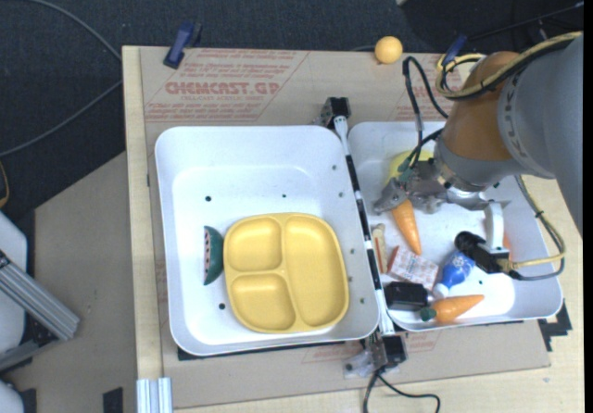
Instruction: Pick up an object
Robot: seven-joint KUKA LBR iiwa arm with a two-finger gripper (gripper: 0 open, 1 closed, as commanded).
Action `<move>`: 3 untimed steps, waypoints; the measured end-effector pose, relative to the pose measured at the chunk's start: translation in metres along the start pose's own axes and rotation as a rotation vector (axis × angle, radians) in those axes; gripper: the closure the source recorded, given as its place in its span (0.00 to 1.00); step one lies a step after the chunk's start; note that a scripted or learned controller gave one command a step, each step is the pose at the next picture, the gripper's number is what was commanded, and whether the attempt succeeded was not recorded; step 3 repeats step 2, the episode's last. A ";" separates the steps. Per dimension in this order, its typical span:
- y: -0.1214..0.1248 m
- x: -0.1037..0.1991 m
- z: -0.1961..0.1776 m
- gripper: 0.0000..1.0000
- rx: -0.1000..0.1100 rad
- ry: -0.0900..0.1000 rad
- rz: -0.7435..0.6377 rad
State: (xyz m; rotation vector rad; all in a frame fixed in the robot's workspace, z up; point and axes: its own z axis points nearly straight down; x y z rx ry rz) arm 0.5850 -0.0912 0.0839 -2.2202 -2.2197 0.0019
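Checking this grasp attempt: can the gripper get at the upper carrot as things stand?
Probably yes: the gripper hangs right over the upper carrot in the right bin, with nothing lying on top of it.

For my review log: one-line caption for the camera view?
Gripper lowered over a carrot in the right bin; yellow tray in the left bin.

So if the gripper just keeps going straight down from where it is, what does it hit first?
Probably the upper carrot, which lies just under the gripper in the right bin; depth is hard to judge from this slant.

- My gripper (414, 191) hangs in the right bin (547, 295), just above a carrot (406, 226).
- A divided plate (283, 270) lies in the left bin (185, 170).
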 end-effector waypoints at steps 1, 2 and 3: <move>0.001 0.000 -0.010 1.00 -0.003 -0.001 0.000; 0.010 0.073 -0.101 1.00 -0.004 0.000 -0.002; 0.010 0.073 -0.101 1.00 -0.004 0.000 -0.002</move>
